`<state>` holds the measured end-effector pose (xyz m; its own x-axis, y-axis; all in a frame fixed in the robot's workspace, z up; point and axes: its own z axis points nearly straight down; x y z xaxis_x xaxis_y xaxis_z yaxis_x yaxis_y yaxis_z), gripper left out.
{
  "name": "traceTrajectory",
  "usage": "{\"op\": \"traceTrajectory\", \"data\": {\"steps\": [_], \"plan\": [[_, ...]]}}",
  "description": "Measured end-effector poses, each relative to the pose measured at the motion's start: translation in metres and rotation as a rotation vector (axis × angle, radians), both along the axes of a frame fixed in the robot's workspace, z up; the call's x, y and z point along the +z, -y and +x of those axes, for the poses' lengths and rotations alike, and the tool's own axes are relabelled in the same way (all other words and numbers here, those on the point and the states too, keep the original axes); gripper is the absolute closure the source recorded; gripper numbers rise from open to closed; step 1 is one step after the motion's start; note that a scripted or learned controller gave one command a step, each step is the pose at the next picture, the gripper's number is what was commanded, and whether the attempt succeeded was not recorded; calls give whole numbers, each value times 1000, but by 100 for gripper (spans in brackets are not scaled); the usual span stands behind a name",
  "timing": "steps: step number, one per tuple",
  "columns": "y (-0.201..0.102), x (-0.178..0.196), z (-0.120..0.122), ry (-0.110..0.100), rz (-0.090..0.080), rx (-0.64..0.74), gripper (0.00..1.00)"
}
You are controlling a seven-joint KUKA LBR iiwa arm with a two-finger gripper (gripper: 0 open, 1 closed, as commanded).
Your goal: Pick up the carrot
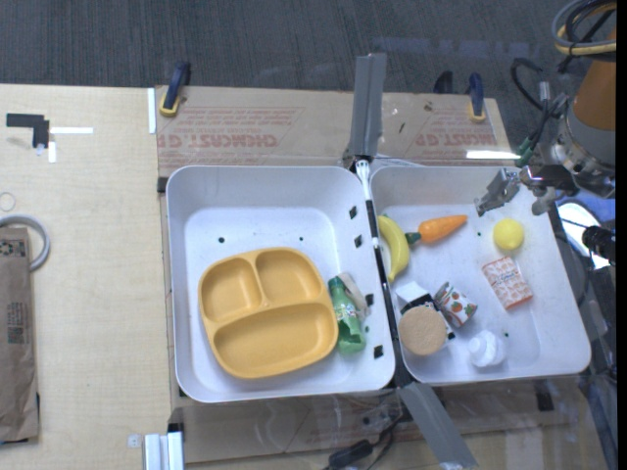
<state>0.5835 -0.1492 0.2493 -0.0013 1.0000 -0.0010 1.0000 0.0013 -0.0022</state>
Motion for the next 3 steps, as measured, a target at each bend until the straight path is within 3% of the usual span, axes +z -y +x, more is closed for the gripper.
{"op": "traceTrajectory", "data": {"steps": [1,2,3], "plan": [[-3,-81,36,0,0,53,0],[-41,-156,64,5,-1,110,0],[-60,-58,-9,1,1,247,0]]}}
